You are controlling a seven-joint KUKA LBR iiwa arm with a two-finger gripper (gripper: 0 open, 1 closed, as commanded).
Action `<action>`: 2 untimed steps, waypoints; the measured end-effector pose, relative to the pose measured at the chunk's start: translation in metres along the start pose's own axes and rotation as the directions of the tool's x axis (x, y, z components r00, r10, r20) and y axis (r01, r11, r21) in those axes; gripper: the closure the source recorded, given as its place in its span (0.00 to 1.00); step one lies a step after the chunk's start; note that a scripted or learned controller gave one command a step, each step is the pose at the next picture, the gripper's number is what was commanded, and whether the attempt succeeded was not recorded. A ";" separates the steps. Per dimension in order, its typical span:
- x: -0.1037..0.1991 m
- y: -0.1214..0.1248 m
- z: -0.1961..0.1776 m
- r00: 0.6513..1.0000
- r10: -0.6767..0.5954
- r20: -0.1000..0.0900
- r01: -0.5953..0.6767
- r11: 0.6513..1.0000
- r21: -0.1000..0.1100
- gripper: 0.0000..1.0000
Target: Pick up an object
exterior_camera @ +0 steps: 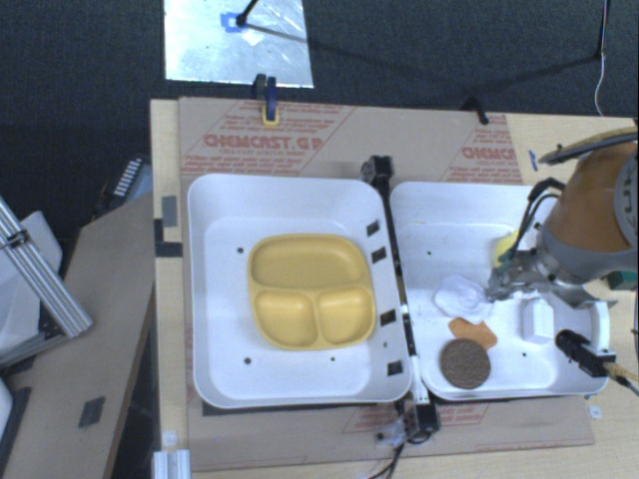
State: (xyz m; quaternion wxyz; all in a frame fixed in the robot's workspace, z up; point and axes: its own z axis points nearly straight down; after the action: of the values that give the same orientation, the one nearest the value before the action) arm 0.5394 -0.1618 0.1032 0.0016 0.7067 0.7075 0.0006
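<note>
The arm point(599, 213) reaches into the right bin point(439, 208). Its tool point(499, 285) is down low, just beside a clear lump point(461, 294); how the tool is set cannot be told. Near them lie an orange piece point(472, 332) and a brown disc point(465, 363). A yellow tray point(310, 289) sits in the left bin point(220, 218).

Robotics lab: white bins point(300, 193) on a cardboard-covered bench point(329, 133) (clamped).
</note>
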 end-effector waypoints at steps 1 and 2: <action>0.010 0.004 -0.051 1.000 -0.004 0.000 0.004 1.000 -0.003 1.00; 0.018 0.005 -0.111 1.000 -0.004 0.000 0.004 1.000 -0.005 1.00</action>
State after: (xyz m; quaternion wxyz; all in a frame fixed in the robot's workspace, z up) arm 0.5441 -0.1436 0.2141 0.0034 0.7052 0.7090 0.0022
